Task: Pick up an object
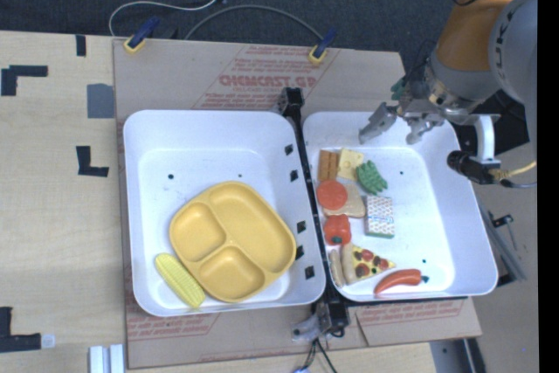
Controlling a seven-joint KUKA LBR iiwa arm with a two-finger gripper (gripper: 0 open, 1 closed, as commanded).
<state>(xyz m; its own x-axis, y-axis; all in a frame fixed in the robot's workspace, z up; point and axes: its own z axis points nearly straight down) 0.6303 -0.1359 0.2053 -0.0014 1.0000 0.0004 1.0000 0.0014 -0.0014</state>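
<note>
Hovering over the upper edge of the right bin (454, 214), in the upper right of the frame, the gripper (397, 126) hangs with its fingers (376, 123) spread apart and nothing between them. The arm (485, 22), grey with an orange band, enters from the right edge.

Right bin contents sit along its left side, all below and left of the gripper and apart from it: a yellow cheese wedge (350, 161) beside a brown cracker piece (328, 165), a green leafy item (372, 177), a red tomato slice (332, 194), a patterned block (380, 216), a red pepper (337, 230), a pizza slice (362, 262) and a red sausage (398, 280) near the lower edge.

Left bin (148, 144), centre left of the frame, holds a yellow divided plate (231, 240) and a corn cob (179, 279) touching the plate's lower left rim.

Both bins rest on a cardboard sheet (253, 79) on the tabletop (52, 188).
</note>
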